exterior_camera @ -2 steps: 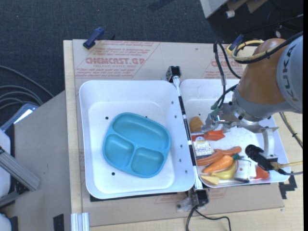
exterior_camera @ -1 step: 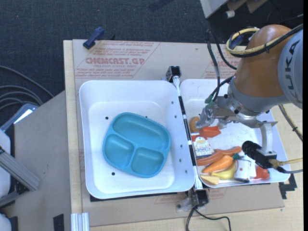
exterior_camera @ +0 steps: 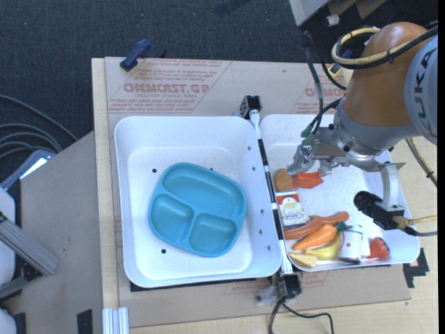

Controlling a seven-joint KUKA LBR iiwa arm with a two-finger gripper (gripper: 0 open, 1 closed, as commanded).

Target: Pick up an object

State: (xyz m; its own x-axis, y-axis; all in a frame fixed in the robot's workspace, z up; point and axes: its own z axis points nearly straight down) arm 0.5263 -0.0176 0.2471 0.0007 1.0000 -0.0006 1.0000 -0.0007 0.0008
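Your gripper (exterior_camera: pixel 304 160) hangs low over the right bin (exterior_camera: pixel 278 127), near its left wall, with the grey wrist and the orange band of the arm (exterior_camera: pixel 379 82) rising behind it toward the upper right. You can see the metal end of it just above and touching the edge of a small orange-red toy piece (exterior_camera: pixel 310 180), but whether that piece sits between anything or merely lies under the tool you cannot tell from this slant, and how the tool is set is likewise not readable. Just left of the orange-red piece lies a round brown toy (exterior_camera: pixel 283 180), like a bread roll or biscuit, against the divider between the bins. Below these you have a small white carton with a red label (exterior_camera: pixel 292 210), then a reddish sausage (exterior_camera: pixel 321 223), an orange carrot (exterior_camera: pixel 315 237) and a yellow banana (exterior_camera: pixel 327 251) bunched together, with a pale wedge (exterior_camera: pixel 303 259) at the bin's near corner. To their right rest a small white can (exterior_camera: pixel 353 243) and a red piece (exterior_camera: pixel 379 248). A black fitting (exterior_camera: pixel 375 209) juts over the bin's right side. In the left bin (exterior_camera: pixel 132 186) you see a blue divided plate (exterior_camera: pixel 198 209) with three compartments lying flat near the middle.
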